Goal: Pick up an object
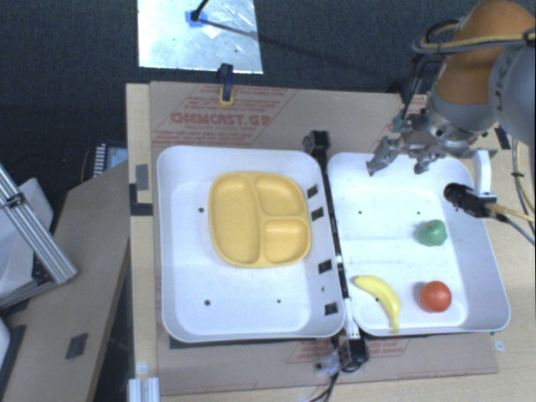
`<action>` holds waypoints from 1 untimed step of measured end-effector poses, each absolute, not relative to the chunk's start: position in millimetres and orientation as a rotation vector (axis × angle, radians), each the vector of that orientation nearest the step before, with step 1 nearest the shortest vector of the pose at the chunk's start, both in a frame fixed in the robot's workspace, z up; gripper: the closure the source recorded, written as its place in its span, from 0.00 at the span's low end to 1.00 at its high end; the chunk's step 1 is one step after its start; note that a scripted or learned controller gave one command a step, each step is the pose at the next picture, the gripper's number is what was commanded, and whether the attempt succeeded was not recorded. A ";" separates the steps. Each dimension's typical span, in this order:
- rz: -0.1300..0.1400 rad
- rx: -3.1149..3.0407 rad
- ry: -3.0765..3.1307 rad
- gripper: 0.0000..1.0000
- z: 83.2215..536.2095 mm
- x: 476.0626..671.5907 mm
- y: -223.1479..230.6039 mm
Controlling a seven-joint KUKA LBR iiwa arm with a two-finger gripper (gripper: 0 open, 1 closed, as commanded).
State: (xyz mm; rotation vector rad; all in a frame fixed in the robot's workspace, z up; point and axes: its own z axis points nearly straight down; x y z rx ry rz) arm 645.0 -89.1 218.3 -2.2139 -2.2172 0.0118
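Banana (pixel 378 297) lies near front-left corner of right bin (pixel 490 249), beside red tomato (pixel 435 296). Likely light, stiff plastic, slippery; grip across mid-curve. Gripper (pixel 400 158) spread apart, nothing held, above bin's back edge.

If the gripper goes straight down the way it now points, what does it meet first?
Probably the bare white floor of the right bin near its back wall: the open gripper hangs there, apart from the fruit. Depth is uncertain.

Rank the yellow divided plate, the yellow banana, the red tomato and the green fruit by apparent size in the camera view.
1. Yellow divided plastic plate, by far the largest.
2. Yellow banana.
3. Red round tomato and green round fruit: they look alike, so no ranking between them.
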 end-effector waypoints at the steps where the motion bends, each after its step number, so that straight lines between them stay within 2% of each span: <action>1: -0.001 -2.219 -2.226 0.00 226.1 647.5 -89.0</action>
